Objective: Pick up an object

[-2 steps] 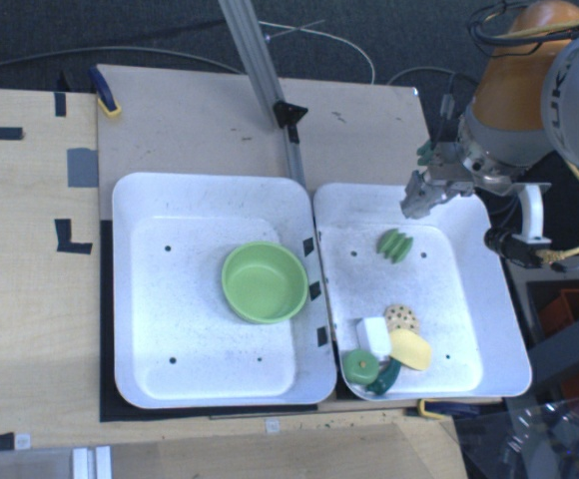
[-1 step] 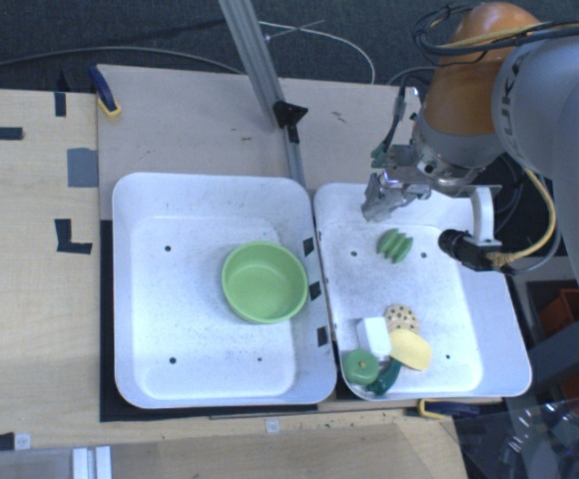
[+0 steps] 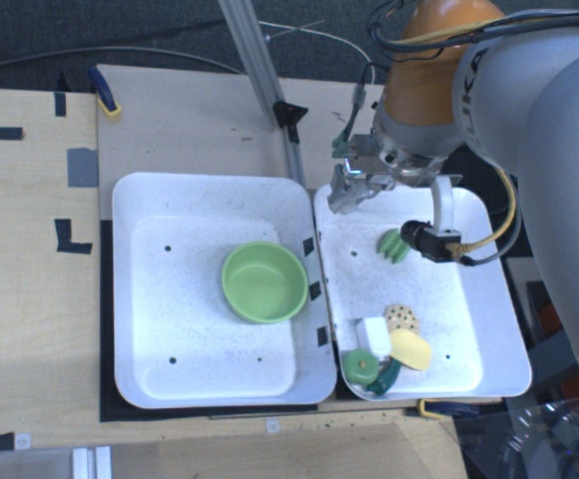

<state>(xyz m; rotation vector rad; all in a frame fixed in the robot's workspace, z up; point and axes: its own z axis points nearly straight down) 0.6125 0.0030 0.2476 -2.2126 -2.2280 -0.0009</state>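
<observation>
My gripper (image 3: 352, 190) hangs over the back left corner of the right bin (image 3: 489, 372), below the orange wrist band. Nothing shows between its fingers. A small green object (image 3: 393, 244) lies in the right bin, a little to the right and in front of the gripper. At the bin's front left corner sits a cluster: a white block (image 3: 374, 332), a yellow piece (image 3: 410, 349), a speckled tan piece (image 3: 400, 316) and a green and teal item (image 3: 366, 369). A green bowl (image 3: 264, 282) stands in the left bin (image 3: 150, 208).
A slanted metal pole (image 3: 260, 58) crosses the bench behind the bins. A black cable connector (image 3: 427, 241) hangs beside the small green object. The arm's grey body covers the right bin's back right corner.
</observation>
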